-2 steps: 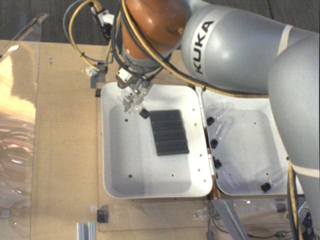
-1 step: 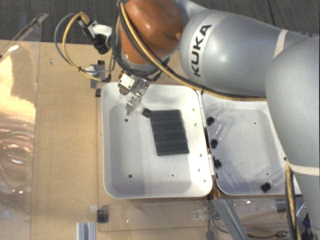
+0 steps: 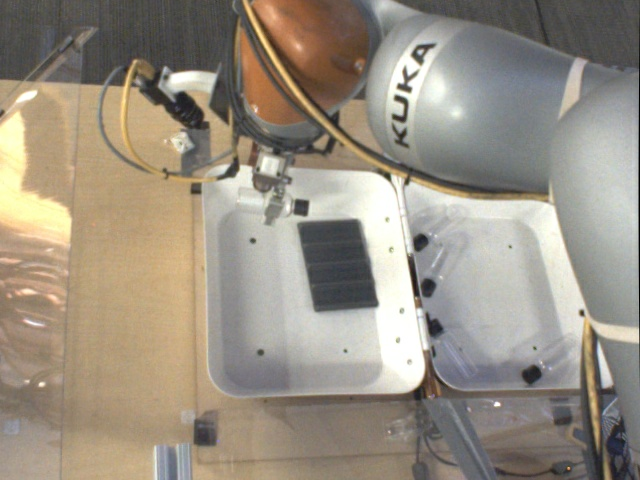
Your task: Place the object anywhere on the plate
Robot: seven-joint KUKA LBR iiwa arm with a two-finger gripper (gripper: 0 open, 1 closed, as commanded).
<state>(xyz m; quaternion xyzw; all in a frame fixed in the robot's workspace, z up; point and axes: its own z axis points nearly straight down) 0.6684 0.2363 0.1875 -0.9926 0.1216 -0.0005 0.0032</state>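
- The claw (image 3: 273, 204) hangs over the far left part of the left bin (image 3: 235, 363), below the arm's orange band (image 3: 300, 43); it is a small pale metal piece, and its tips are too small and blurred to judge, so I cannot tell how it stands or whether it has hold of anything.
- Just to the right of the claw tip sits a small dark object (image 3: 300, 208), blocky in shape, near the bin's far wall; whether it touches the claw I cannot tell.
- Near that, toward the middle of the left bin, lies the plate (image 3: 338, 264): a flat, dark grey, matte rectangle marked by crosswise ridges into four bands. Its long axis runs from the far side toward the near side, tilted slightly, with the near end leaning right.
- The left bin is shallow, smooth white, with rounded corners and a few small dark dots on its floor.
- The right bin (image 3: 500, 378), touching it side by side, holds clear, glassy, bottle-like pieces (image 3: 445, 253) with small black caps.
- Yellow and grey cables (image 3: 125, 133) loop out from the wrist over the light brown wooden table (image 3: 120, 298).
- The big grey arm (image 3: 470, 98), smooth and rounded, bears dark lettering.
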